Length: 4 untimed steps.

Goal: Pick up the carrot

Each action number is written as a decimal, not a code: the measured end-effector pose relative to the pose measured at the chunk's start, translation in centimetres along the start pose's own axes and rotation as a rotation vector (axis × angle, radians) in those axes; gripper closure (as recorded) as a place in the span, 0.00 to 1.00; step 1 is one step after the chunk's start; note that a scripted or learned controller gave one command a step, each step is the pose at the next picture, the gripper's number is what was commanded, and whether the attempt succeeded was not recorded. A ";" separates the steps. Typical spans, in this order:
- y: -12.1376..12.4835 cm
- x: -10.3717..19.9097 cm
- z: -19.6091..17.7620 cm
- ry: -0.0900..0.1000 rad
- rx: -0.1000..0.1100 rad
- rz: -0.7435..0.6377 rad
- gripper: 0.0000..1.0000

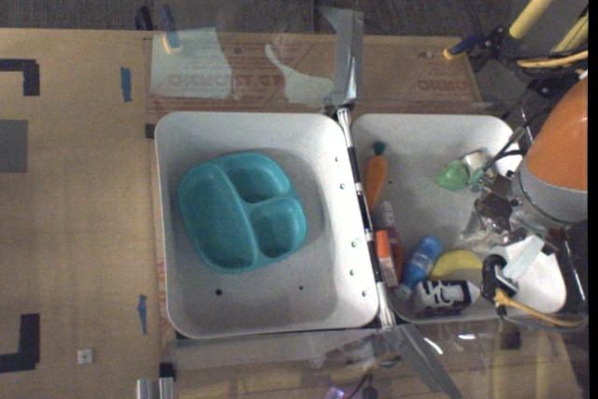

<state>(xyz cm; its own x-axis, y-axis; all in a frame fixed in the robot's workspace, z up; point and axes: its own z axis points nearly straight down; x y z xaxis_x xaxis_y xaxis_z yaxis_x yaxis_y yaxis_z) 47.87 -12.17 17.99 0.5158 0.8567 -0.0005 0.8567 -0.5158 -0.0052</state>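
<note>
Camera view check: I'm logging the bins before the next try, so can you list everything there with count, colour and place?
Left bin: one, white, left half of bench.
Right bin: one, white, beside it.
Plate: one, teal, three compartments, in left bin.
Carrot: one, orange with green top, right bin along its left wall.
Bottle: one, blue, right bin near front.
Banana: one, yellow, right of bottle.
Green object: one, light green, right bin, towards back.
Black-and-white object: one, right bin, front edge.
Arm: one, grey with orange band, over right bin.
Gripper: one, above right bin's right side.
</note>
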 end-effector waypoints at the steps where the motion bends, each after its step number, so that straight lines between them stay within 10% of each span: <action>1: 1.4 -2.4 1.6 0.000 -0.002 -0.400 1.00; 2: 1.5 -2.4 1.6 0.000 -0.003 -0.400 0.00; 3: 0.8 -0.7 5.2 0.000 -0.005 -0.434 0.00; 4: -1.2 2.2 4.9 -0.001 -0.004 -0.147 0.00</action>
